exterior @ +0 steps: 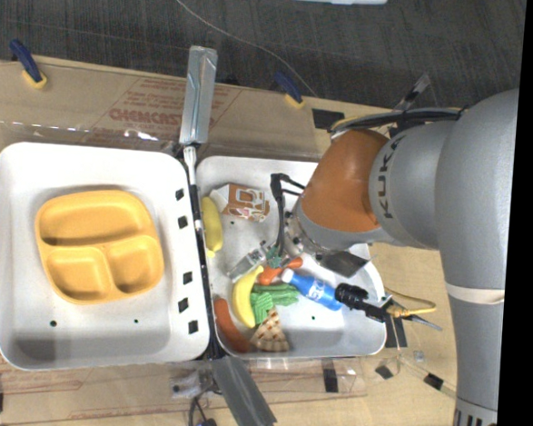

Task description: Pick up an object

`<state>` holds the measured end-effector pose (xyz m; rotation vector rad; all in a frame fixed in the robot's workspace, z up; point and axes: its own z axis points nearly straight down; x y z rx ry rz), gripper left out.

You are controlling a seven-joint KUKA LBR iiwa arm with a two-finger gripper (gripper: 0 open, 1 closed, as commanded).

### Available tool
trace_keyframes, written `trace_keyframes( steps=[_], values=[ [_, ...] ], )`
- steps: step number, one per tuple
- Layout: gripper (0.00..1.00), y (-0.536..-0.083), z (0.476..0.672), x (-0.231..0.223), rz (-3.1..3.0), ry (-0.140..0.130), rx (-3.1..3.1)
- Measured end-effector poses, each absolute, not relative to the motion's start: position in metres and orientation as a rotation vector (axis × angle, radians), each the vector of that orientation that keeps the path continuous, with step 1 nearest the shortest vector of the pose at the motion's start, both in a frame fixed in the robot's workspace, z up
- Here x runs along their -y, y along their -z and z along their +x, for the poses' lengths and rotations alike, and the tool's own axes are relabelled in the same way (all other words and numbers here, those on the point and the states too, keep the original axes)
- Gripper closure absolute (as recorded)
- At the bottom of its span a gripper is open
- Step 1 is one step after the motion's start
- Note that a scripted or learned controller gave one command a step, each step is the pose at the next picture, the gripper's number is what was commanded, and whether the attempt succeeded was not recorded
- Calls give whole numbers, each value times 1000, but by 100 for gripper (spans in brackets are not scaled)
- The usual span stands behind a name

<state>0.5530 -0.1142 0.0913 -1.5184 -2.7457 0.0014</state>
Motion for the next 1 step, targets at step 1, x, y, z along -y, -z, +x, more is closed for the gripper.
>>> trace_keyframes(
  steps=[1],
  values=[
    [0,-91,572,103,-2085,-2,2348]
  ],
)
